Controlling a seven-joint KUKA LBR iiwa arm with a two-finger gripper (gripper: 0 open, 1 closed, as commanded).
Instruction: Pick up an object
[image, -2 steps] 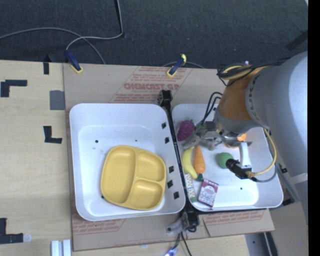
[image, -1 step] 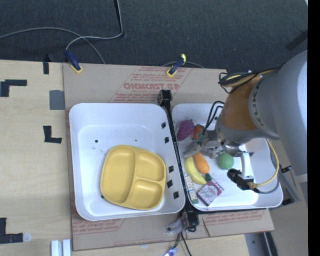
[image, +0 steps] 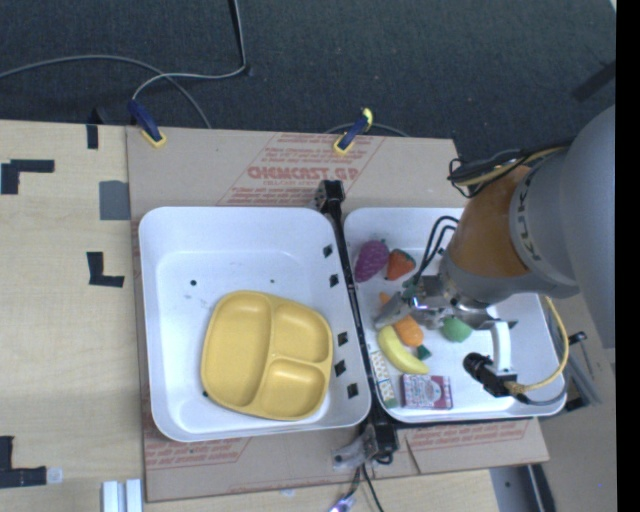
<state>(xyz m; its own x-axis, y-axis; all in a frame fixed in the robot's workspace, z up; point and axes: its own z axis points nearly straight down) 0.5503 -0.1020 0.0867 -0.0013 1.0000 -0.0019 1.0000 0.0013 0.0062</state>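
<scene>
Lying in the right bin (image: 520, 415) just below the gripper (image: 418, 305), the small orange toy (image: 408, 330) is judged light, hard and slick, best taken across its middle. It is flanked by a banana (image: 398, 353), a green piece (image: 456, 328) and a purple grape bunch (image: 371, 259). Whether the gripper is wide or narrow cannot be told; red lettering on the cardboard (image: 290, 172) cannot be read reliably.

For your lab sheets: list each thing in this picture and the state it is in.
Yellow plate: flat in the left bin, nothing on it.
Banana: lying in the right bin.
Grapes: lying by the divider.
Small box: lying flat.
Tool: low over the toy food.
</scene>
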